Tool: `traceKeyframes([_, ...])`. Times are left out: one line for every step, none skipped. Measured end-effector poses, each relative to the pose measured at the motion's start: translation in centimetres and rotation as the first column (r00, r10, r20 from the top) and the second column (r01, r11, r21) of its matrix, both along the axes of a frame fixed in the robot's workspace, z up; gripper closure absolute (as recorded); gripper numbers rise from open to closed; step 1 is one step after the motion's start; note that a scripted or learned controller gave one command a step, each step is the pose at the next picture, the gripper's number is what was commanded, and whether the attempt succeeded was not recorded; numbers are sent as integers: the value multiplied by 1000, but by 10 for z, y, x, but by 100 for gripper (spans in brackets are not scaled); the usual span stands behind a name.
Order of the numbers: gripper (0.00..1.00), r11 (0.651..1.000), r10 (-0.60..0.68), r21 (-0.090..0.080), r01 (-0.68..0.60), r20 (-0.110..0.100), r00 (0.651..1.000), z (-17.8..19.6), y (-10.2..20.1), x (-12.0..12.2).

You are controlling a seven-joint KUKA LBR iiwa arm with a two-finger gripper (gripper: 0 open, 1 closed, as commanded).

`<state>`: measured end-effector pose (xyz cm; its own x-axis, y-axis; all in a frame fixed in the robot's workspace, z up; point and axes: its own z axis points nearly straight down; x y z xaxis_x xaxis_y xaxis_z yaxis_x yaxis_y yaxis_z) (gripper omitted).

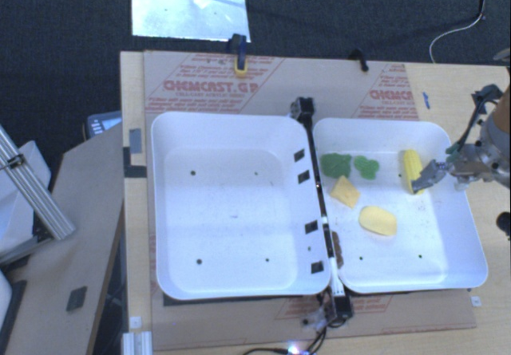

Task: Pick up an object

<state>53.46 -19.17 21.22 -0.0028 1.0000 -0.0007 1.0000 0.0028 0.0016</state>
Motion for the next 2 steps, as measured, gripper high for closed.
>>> traceKeyframes([0,1000,5,5,-5,-6,1000,-131,62,-10])
traceKeyframes([100,1000,0,-1,0,5,1000,-113,57,-7])
